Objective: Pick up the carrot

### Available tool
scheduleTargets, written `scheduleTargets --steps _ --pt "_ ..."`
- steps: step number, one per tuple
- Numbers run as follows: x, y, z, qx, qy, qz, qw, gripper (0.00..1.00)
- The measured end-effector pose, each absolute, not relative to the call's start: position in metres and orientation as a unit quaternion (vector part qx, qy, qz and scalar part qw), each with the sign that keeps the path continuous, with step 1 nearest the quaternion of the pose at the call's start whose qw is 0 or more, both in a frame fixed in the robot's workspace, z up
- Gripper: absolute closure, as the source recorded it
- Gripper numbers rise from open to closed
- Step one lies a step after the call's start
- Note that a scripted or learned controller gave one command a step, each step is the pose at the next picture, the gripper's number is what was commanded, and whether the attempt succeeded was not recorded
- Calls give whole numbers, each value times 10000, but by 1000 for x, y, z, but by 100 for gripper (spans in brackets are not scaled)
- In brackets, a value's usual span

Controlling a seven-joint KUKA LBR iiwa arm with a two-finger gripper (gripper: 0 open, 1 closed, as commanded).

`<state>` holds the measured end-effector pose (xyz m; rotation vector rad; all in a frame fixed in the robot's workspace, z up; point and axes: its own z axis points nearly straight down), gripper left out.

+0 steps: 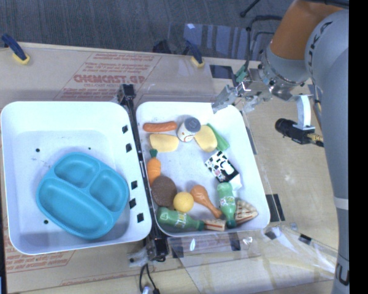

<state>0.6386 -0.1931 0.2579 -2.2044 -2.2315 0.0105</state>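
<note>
- One arm, one target: the carrot (pixel 154 168) lies against the left wall of the right bin (pixel 248 146), green top up, its long axis running along that wall.
- The gripper (pixel 228 100) hangs over the bin's upper right corner — fingers spread, nothing between them.
- So the carrot sits down-left of it, across the bin — beside the brown round piece (pixel 164 190).

Grey arm extended, hand (pixel 233 98) empty, fingers apart

Red print on the cardboard sheet (pixel 104 72) seemingly reads "CHEMCAST GP".
</note>
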Motion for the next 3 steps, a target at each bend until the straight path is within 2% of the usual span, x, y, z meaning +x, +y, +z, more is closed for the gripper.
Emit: scheduleTargets --steps 1,2,3 --pt "595 -151 110 -6794 -7337 70 102 0" --pt "479 -110 90 -6821 -7312 32 65 0" --pt "481 -112 101 -6775 -7355 39 57 100"
